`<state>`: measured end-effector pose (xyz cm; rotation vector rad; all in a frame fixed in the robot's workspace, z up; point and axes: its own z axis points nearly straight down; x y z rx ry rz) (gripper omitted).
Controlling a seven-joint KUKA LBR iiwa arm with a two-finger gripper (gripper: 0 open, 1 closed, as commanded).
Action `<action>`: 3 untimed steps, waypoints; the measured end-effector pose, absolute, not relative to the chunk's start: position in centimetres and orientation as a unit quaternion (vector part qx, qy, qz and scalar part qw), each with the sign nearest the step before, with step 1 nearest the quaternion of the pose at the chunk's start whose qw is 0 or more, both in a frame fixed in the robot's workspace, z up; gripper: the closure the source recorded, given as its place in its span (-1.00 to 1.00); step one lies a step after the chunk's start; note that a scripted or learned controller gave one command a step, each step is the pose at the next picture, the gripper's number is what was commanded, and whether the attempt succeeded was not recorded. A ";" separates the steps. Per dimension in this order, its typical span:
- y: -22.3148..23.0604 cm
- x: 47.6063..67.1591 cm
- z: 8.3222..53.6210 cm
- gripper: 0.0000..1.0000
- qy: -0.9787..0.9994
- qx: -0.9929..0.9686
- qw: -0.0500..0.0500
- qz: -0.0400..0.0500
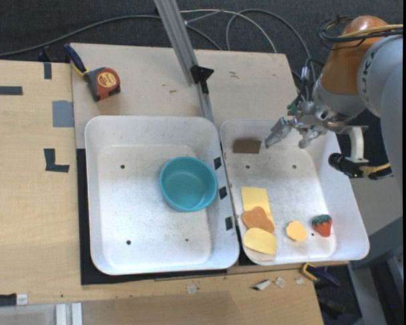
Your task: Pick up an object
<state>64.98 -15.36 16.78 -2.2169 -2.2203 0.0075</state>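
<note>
While the gripper (292, 134) hangs over the far end of the right bin (344, 202), we log it as unloaded: fingers parted, nothing between them.

- Brown block (246, 146): just beside the fingertips, toward the left bin (108, 175).
- Yellow, orange and red toy foods (257, 219): well nearer the camera than the gripper.
- Blue bowl (187, 183): left bin.

We judge the approach under way (target unconfirmed); next, descend and close over one item.
</note>
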 end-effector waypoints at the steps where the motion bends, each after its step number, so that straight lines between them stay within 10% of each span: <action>1: -14.5 64.4 11.8 -1.00 -0.708 -0.706 0.002 0.002; 2: -14.5 64.5 13.1 1.00 -0.708 -0.706 0.001 0.001; 3: -15.2 64.5 17.7 1.00 -0.708 -0.707 -0.002 -0.001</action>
